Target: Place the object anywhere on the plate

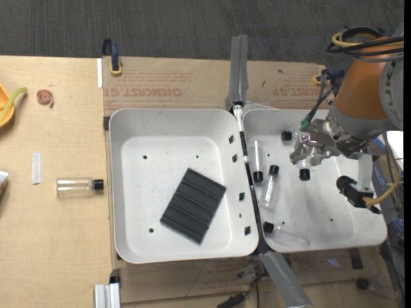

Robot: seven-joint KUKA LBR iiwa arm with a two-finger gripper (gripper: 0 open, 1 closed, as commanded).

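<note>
A dark ribbed rectangular plate (192,205) lies flat and tilted in the left bin (128,133), a little below its middle. The right bin (334,233) holds clear vials with black caps: one (257,161) along its left wall, another (270,183) beside it. Loose black caps or small pieces lie at the back (286,135), at the centre (304,174) and at the front left (268,226). My gripper (306,151) hangs over the middle of the right bin, just above the centre black piece. Nothing can be seen held in it.
The grey arm with its orange band (361,88) and cables covers the right bin's right side. On the bench to the left lie a clear bottle (77,185), a small white strip (36,169), a red disc (43,96) and a yellow bowl (5,106).
</note>
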